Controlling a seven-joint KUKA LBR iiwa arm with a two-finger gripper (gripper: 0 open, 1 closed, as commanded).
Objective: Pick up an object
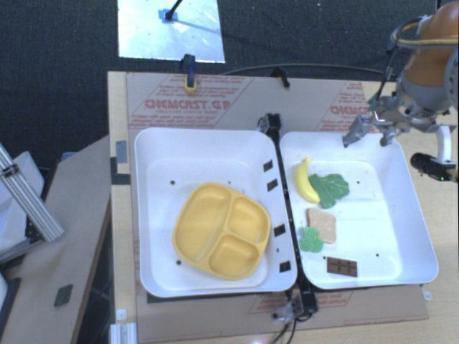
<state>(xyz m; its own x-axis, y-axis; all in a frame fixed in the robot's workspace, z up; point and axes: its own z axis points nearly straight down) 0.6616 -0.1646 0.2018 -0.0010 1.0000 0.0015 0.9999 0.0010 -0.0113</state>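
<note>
Camera view: fixed above, slanted down on counter (pixel 122 192) with two shallow white bins side by side.
Left bin (pixel 154 156): holds yellow divided tray (pixel 222 229), three compartments, lying flat near middle; likely parked apart from the smaller items, out of the way.
Right bin (pixel 401 221): holds the loose pickable things, clustered toward its left half.
Banana (pixel 307 181): yellow, lying lengthwise near divider, just beside green leaf (pixel 330 188), touching or nearly so.
Toast slice (pixel 322 225): flat, below the leaf; small green piece (pixel 311 241) touching its lower left edge.
Chocolate bar (pixel 342 266): dark, flat, near front wall, apart from the rest.
Arm: grey, orange band (pixel 434 59) above wrist, reaching in from right.
Pincer (pixel 371 130): over far rim of right bin, above and well apart from every item; fingers spread, released, nothing between them.
Reason for pose: probably staged high at bin edge for a clear descent.
Task state: nothing picked yet; banana and leaf closest candidates.
Risk: flat items sit low, hard to pinch; crowded pair may shift together.
</note>
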